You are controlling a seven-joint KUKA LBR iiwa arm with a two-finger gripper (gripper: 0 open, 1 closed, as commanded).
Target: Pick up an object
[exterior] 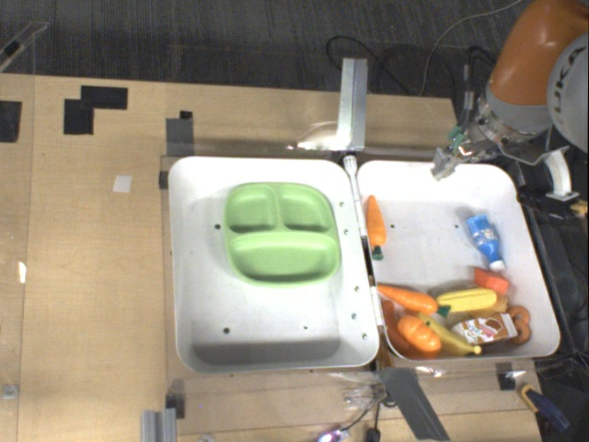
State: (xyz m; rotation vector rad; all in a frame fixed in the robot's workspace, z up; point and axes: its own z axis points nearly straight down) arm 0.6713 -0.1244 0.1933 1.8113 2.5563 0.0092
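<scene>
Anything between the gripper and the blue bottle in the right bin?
Nothing visible. The gripper hangs over the right bin's far rim; the blue bottle lies alone on bare floor, apart from the toy food pile nearer the camera.

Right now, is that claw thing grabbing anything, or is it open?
Claw: above the far edge of the right bin, nothing between its tips; whether it is open or closed cannot be told.

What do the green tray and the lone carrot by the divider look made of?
Green tray: probably moulded plastic, with a matte, uniform colour and soft rounded compartments. Carrot: likely a plastic toy, smooth and evenly orange with a slight sheen; too small to be sure.
</scene>
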